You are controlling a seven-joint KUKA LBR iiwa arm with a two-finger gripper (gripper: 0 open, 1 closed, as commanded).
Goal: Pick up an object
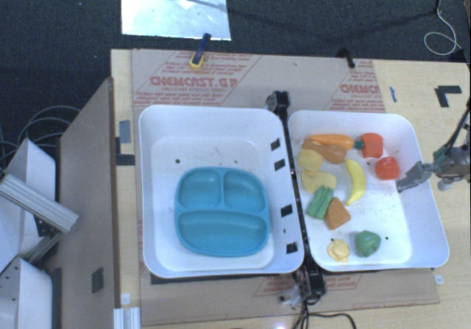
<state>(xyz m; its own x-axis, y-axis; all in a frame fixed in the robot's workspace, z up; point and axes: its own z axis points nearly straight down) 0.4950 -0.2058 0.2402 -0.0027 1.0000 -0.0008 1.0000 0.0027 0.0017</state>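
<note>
End effector (409, 180), finger spacing impossible to tell, hovers over the right bin (430, 228) at 3 o'clock of the tomato (387, 168) and banana (356, 181).

Arm (458, 158) cut by right edge; tool (409, 178) blurred

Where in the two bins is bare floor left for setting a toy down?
Left bin: a bare strip runs round the blue tray, widest along the far wall. Right bin: bare along the right wall, near the gripper; its left half is crowded with toy food, around the banana.
</note>
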